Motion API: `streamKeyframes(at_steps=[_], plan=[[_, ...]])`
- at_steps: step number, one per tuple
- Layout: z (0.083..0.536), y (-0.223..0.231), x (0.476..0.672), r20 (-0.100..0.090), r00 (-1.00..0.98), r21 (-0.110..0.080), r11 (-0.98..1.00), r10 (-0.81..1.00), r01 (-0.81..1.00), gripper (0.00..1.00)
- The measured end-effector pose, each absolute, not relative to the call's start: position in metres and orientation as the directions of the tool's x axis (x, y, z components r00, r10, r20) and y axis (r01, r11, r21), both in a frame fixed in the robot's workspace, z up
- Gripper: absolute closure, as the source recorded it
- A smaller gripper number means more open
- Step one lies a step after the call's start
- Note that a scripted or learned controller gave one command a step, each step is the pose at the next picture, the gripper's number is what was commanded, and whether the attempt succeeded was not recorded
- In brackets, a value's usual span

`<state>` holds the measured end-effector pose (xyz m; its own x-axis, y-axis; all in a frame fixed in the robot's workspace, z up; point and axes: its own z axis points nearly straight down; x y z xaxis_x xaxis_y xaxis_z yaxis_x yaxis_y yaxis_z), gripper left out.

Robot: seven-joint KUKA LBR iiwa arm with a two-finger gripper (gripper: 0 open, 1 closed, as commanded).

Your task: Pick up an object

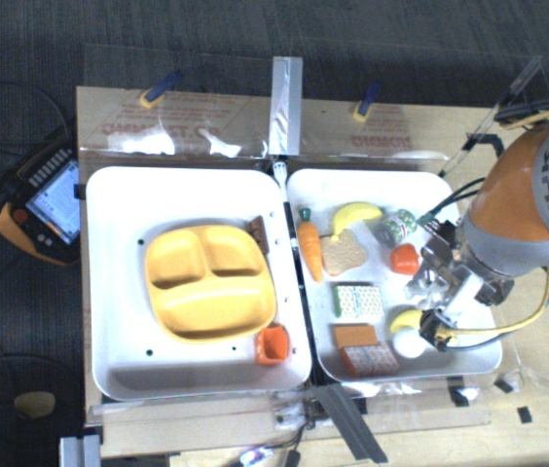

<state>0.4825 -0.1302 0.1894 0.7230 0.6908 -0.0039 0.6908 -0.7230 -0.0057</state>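
Two bins: gripper (430, 305) low in right bin (372, 185) beside red tomato (405, 258); its grip state unreadable; yellow tray (211, 280) left.

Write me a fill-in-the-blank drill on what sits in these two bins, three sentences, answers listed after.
1. The yellow divided plate lies in the ____ bin.
2. The small cup beside that plate's lower right corner is ____ in colour.
3. In the right bin, the carrot lies along the ____ wall, next to the slice of bread.

Missing words: left; orange; left
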Motion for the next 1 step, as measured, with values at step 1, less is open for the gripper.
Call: streamKeyframes(at_steps=[1], plan=[[0.1376, -0.1432, 0.4908, -0.002, 0.677, -0.005, -0.677, 0.736, 0.736, 1.00]])
